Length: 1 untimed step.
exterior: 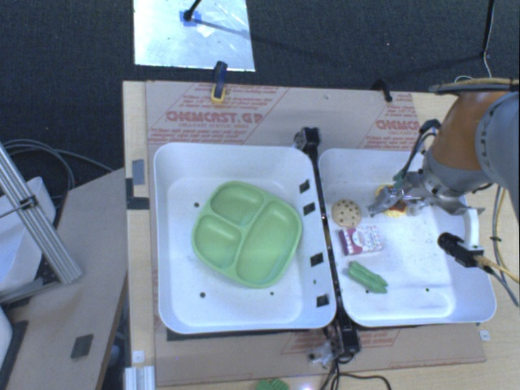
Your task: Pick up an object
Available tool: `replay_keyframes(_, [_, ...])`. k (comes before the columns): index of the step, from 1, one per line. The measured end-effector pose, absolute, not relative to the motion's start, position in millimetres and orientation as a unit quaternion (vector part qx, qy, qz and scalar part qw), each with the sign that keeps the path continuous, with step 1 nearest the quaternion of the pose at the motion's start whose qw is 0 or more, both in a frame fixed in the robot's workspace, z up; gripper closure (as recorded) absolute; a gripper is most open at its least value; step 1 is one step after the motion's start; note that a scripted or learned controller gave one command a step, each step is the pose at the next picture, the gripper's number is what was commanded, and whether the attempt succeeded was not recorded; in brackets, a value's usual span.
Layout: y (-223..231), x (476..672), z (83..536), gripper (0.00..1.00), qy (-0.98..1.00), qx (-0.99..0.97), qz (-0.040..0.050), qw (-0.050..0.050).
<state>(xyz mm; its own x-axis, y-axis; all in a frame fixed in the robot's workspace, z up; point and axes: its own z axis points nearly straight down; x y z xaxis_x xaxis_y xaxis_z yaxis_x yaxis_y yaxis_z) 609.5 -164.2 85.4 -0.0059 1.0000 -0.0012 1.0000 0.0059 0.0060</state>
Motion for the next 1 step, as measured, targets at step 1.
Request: replay_keyframes(1, [-136.1,521.2,83.6,0.0,0.707,0.707,-0.0013,-0.004])
